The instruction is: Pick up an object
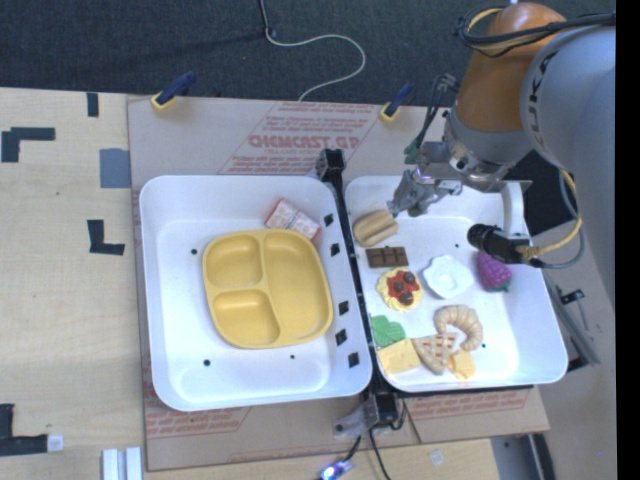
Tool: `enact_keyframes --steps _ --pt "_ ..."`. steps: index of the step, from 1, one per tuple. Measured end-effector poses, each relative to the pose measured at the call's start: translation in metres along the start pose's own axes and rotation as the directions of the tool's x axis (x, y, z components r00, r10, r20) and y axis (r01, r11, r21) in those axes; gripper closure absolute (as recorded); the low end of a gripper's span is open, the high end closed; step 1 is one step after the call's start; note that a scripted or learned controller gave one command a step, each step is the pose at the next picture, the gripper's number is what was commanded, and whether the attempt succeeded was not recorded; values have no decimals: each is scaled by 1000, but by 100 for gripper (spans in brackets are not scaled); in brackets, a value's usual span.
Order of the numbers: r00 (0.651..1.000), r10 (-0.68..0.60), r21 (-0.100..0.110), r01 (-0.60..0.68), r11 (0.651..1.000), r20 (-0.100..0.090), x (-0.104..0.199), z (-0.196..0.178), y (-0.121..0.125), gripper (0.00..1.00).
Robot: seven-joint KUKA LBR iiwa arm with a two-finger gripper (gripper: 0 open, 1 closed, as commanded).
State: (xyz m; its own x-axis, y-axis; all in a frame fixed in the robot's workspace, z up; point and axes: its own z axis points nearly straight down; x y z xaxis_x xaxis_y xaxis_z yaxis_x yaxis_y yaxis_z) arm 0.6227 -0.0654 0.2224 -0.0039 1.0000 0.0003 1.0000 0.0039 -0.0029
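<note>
The bread roll [375, 227] lies at the right bin's [540, 368] upper-left corner, the jaws [412, 196] just above and right of it — how far open, I cannot tell. Approach step, apparently; next comes lowering squarely over the roll.

**Toy food sitting in the right bin**

All the pickable stuff is play food in the right bin [520, 363]. Up near the top-left there's a tan bread roll [375, 227] lying on its side, with a flat brown chocolate bar [387, 258] just below it. Under that is a round yellow tart with red berries [400, 289], and beside it a small white cup-like piece [446, 277]. A purple bunch of grapes [493, 271] lies over by the right wall. Toward the front: a green leafy bit [386, 330], a yellow cheese wedge [399, 356], a waffle-looking piece [436, 352] and a curled croissant [459, 323], all bunched close together.
</note>
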Motion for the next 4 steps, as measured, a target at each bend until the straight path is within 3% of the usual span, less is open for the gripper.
enact_keyframes --steps 3,4 --pt "1000 2 -2 -2 1000 1 -5 7 13 100" --pt "1000 2 -2 -2 1000 0 -11 -11 5 100"
